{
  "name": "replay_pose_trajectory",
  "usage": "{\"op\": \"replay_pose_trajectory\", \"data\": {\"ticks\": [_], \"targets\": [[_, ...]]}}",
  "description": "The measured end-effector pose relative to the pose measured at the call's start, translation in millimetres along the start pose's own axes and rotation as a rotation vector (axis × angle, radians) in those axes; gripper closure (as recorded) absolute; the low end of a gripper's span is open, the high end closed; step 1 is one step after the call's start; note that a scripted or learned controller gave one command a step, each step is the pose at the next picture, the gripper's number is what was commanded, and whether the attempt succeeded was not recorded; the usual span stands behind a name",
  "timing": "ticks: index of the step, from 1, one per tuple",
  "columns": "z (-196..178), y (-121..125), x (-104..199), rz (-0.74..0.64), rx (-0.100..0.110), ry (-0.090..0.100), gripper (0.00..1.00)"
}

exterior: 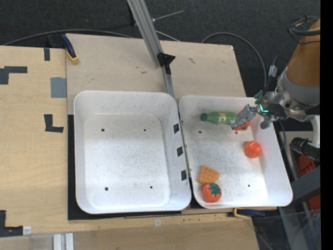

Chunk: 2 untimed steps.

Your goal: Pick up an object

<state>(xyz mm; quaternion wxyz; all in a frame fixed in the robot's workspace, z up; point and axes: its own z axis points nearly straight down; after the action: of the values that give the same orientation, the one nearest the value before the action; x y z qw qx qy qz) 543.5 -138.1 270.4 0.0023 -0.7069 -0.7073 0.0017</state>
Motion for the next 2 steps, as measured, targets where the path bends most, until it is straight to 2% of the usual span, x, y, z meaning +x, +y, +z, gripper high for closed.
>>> {"op": "replay_pose_trajectory", "data": {"ticks": [1, 2], "targets": [[-2.4, 0.7, 0.1, -0.001, -0.004, -0.001, 0.0], [43.1, 1.8, -5.7, 0.0, 0.0, -0.001, 0.0]]}}
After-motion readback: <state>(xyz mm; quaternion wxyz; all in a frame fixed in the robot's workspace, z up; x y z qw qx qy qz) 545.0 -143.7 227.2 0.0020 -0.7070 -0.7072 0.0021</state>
